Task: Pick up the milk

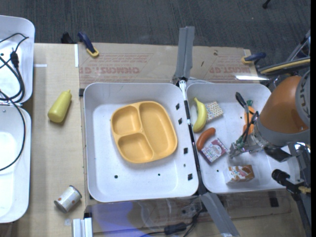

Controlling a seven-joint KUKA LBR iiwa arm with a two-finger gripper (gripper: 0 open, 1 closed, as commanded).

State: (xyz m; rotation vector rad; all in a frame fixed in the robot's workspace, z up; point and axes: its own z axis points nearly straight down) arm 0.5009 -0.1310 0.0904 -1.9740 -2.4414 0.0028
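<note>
The wooden table [54,147] carries two shallow white bins side by side. The left bin [98,147], well to the left of the claw, holds a yellow three-compartment plate [143,131] lying flat near its middle. The right bin [217,181] lies under the claw, and the grey arm with its orange band [284,110] reaches over that bin's right half from the right.

The claw [240,147] hangs low over the bin floor at the arm's tip, pointing left; its fingers are too small and cluttered to judge, so I cannot tell how wide they stand, and nothing is seen held between them.

The milk [240,173], a small carton with an orange and white face, lies flat on the bin floor just below the claw, apart from it and near the bin's front wall. A second small carton with a pink and white face [213,150] lies just left of the claw. A red sausage [205,138] sits left of the claw, touching or almost touching that pink carton's upper corner. A banana [199,114] lies up and left of the claw along the bin's left wall, with a speckled square packet [214,110] just beside it.

Well apart on the bare table, far left of the claw, lie a yellow squeeze bottle [59,106] and a small tin can [67,198] on its side.
</note>
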